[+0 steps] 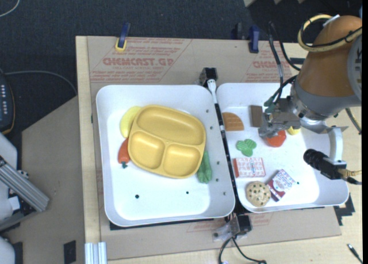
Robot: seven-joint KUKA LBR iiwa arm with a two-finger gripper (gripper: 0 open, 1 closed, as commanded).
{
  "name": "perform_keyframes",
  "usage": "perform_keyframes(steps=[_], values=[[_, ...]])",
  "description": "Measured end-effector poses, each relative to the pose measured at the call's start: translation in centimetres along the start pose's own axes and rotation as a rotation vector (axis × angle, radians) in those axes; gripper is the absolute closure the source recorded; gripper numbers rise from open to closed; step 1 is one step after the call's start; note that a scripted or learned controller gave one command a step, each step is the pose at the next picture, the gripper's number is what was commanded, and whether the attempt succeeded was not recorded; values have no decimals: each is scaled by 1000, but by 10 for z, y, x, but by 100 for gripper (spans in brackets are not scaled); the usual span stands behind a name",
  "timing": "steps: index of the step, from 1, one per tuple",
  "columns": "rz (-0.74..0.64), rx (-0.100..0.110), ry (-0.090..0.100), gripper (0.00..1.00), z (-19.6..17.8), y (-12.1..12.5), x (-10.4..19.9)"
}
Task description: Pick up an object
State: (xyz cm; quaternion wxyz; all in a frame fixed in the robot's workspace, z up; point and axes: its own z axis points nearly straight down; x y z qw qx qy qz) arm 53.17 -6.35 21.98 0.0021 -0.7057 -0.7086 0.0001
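The grey two-finger tool (pixel 275 126) sits low, right above the small red-orange toy tomato (pixel 276 138) in the right white bin (pixel 322 196), apparently lining up a grab. How wide it stands, I cannot tell. The green plastic broccoli (pixel 246 146) lies just left of the tomato, clear of the approach.

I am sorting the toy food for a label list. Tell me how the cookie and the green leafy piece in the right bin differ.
The cookie is round, tan and speckled with dark chips; the green leafy piece is lobed and plain bright green. The cookie lies near the right bin's front edge, beside the red-and-white packet; the green piece lies farther back, close to the gripper. The cookie looks slightly larger. Both lie loose on the bin floor.
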Motion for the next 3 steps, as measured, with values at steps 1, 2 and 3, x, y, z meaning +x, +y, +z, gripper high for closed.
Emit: perform_keyframes(steps=[1, 2, 3], values=[[-2, 0, 1, 100, 2, -13, 59], [2, -1, -1, 100, -3, -17, 65], [2, -5, -2, 100, -10, -17, 71]])
